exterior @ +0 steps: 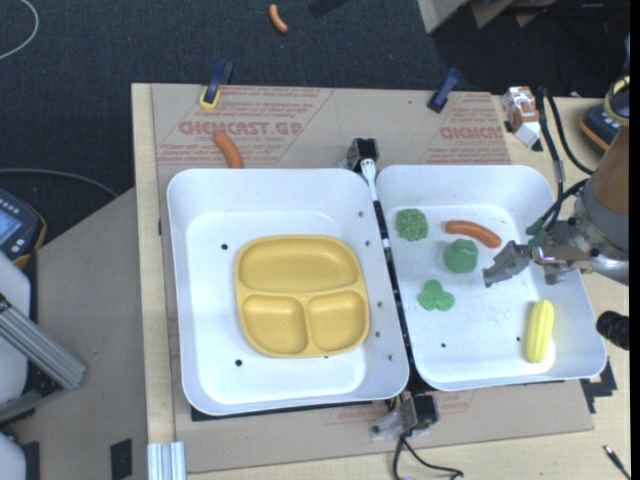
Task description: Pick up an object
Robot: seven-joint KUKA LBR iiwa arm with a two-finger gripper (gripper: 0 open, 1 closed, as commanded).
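Watching the two-finger gripper [522,265], spread and holding nothing, I fear it may push away the round green plastic vegetable [461,257] just beside its left fingertip.

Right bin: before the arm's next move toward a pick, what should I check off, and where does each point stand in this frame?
1. Pincer is over the right bin, not outside it: ok.
2. Pincer carries nothing between its fingers: ok, it looks bare and open.
3. A target lies close by: ok, the green round piece sits just left of the fingertips.
4. Target stands apart from its neighbours: ok, the sausage and the small broccoli lie near it without touching.
5. Pincer height above the bin floor: cannot tell from this slanted view.
6. Corn cob is out of the approach path: ok, it lies toward the bin's near right corner.
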